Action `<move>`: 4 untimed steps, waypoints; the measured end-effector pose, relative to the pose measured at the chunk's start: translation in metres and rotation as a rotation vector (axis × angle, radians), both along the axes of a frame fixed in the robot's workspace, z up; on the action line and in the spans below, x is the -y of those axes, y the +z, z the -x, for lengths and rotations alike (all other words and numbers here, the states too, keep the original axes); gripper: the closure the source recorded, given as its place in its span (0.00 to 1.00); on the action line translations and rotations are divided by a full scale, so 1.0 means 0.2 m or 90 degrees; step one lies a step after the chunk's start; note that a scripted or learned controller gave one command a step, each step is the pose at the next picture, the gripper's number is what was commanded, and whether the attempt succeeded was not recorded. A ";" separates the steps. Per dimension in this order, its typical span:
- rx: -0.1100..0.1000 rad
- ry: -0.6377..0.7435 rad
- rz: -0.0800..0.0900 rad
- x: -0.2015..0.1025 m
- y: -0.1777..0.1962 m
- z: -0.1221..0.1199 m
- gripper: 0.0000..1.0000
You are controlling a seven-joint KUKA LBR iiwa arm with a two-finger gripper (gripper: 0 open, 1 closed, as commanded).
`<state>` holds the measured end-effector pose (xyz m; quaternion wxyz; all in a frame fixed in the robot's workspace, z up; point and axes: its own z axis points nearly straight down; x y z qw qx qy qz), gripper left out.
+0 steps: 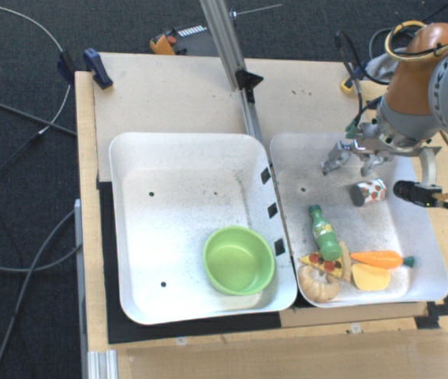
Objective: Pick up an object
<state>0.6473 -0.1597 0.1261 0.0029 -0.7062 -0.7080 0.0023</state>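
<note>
- Hanging over the upper part of the right bin (287, 160), the gripper (356, 161) has its two fingers spread apart with nothing between them; it is released, and its tips point down and toward the lower left of the frame.
- One finger (334, 161) reaches left over the bare bin floor; the other sits just above the small can.
- The arm (413, 85) enters from the upper right of the frame, grey with an orange band above the wrist, bending down toward the bin.
- Just below and right of the gripper lies a small can (368, 191) on its side, its long axis running roughly left to right, the dark end facing left; its body is white with red marks.
- Lower in the same bin, a green bottle (323, 233) lies with its long axis running from upper left to lower right, its narrow neck toward the top of the frame.
- At the lower right of that bin an orange carrot (378, 258) lies horizontally, its green end pointing right, with a yellow wedge (371, 278) just beneath it.
- A slice of pizza (326, 264) and a tan pastry (319, 284) rest near the bottle's base.
- In the left bin (129, 164), a green bowl (238, 260) stands upright at the lower right corner.
</note>
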 end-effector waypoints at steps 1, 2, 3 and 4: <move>0.001 0.000 0.000 -0.01 -0.17 0.00 0.00; 0.001 0.001 0.001 -0.01 -0.12 0.00 1.00; 0.006 0.000 0.001 -0.04 0.17 -0.03 1.00; 0.006 0.000 0.001 -0.06 0.47 -0.06 1.00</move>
